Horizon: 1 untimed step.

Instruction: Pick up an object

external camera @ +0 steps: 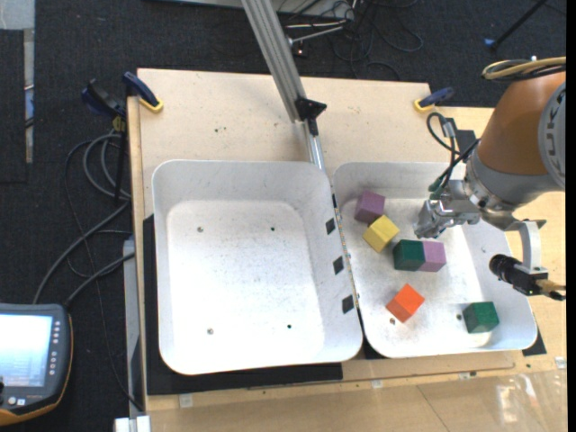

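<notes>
Six small blocks lie in the right bin (504,336). My gripper (430,225) hovers near its far edge, above the dark green block (408,256) — jaw state unclear. Blocks look light, rigid — I'd pinch opposite flat faces.

Two bins sit side by side on the table (234,106). Six blocks lie in the right bin (504,331), four clustered toward its back, two nearer the front. My hand (430,223) hangs just above the cluster.
</notes>
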Each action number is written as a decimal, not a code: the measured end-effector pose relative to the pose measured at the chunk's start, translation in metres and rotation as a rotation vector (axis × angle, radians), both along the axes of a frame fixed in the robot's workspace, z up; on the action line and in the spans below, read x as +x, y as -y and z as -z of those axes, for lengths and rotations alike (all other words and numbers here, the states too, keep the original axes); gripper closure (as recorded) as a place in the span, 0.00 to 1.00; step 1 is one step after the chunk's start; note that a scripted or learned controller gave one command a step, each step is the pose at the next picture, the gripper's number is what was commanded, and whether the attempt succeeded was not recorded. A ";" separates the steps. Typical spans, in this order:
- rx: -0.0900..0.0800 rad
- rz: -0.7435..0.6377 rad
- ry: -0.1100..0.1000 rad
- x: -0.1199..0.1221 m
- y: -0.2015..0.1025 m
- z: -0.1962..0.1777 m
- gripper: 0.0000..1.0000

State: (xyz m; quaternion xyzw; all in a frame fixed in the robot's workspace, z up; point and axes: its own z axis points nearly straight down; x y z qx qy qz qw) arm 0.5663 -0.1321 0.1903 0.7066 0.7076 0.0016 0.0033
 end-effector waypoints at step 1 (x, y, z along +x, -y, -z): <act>0.000 -0.002 0.001 0.005 -0.004 -0.063 1.00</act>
